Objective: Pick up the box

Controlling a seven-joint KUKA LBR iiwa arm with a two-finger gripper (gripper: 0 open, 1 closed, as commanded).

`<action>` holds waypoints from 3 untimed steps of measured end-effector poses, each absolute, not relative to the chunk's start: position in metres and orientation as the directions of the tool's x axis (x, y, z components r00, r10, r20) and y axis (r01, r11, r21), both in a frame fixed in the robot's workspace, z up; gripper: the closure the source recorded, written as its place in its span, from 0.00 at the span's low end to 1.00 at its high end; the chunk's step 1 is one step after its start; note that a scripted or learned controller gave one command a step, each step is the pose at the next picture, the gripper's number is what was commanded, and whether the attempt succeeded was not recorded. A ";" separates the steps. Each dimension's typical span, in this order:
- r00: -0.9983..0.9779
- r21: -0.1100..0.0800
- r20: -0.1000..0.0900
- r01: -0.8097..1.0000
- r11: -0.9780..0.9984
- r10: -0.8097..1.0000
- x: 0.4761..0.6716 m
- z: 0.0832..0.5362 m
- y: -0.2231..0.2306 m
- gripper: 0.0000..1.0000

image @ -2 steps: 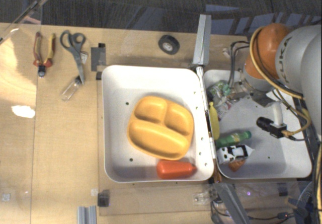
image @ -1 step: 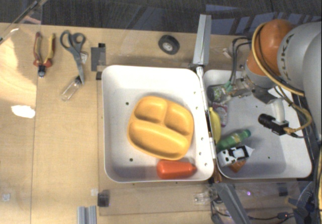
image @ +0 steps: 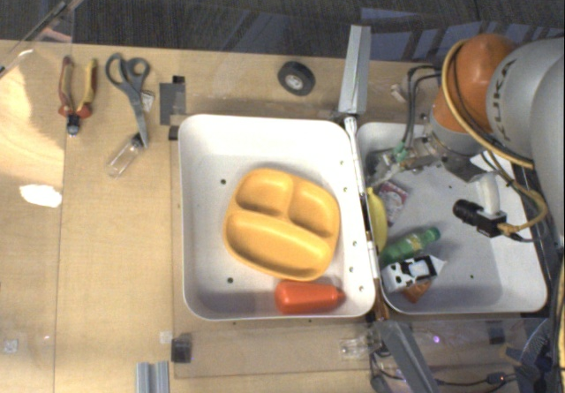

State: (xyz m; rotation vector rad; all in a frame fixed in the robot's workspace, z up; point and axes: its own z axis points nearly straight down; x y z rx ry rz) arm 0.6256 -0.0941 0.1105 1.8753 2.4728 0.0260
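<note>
The arm [image: 516, 91] reaches in from the right over the right bin [image: 521, 281], its gripper [image: 399, 160] low near that bin's upper left corner; whether it is spread or closed cannot be told. The box [image: 409, 271], black and white, lies in the right bin's lower left part, just below a green bottle [image: 409, 245] and apart from the gripper. A banana [image: 378, 217] lies along that bin's left wall. The left bin [image: 203, 206] holds a big yellow tray [image: 282, 223] and an orange piece [image: 309, 297] against its lower wall. Scissors [image: 132, 95], pliers [image: 75, 91] and a tape roll [image: 297, 78] lie on the bench [image: 97, 276].
</note>
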 end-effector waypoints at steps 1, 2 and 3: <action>-0.251 0.005 -0.001 0.968 0.251 0.968 0.591 0.098 -0.090 0.00; -0.254 0.013 -0.003 0.967 0.254 0.967 0.594 0.110 -0.089 1.00; -0.414 0.009 -0.004 0.910 0.414 0.910 0.572 0.231 -0.052 1.00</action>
